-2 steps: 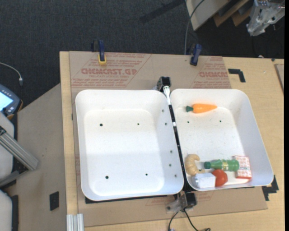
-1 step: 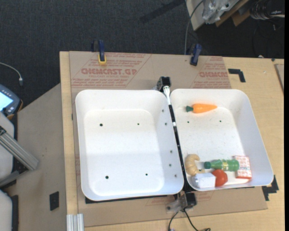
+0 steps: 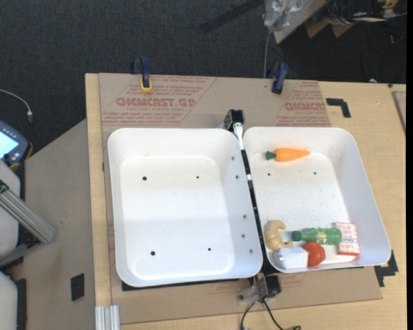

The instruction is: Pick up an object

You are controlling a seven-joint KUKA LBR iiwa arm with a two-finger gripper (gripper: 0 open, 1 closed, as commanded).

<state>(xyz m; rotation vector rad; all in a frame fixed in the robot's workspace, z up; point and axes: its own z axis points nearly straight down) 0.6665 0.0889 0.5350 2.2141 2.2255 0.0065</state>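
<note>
Two white bins side by side, right bin (image 3: 361, 174) holds carrot (image 3: 288, 155) near far wall, near-edge cluster (touching): green bottle (image 3: 317, 236), red piece (image 3: 315, 253), pink-white box (image 3: 347, 238), tan piece (image 3: 273, 234), white block (image 3: 292, 259), left bin (image 3: 122, 155) beside it

One fixed camera looked down at a slant from above the brown cardboard-covered worktop (image 3: 193, 97), far enough off to frame both shallow white plastic bins (image 3: 174, 213) whole.

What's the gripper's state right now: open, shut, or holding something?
Gripper: cannot be told; it sits blurred at the top edge, above the bench.
</note>
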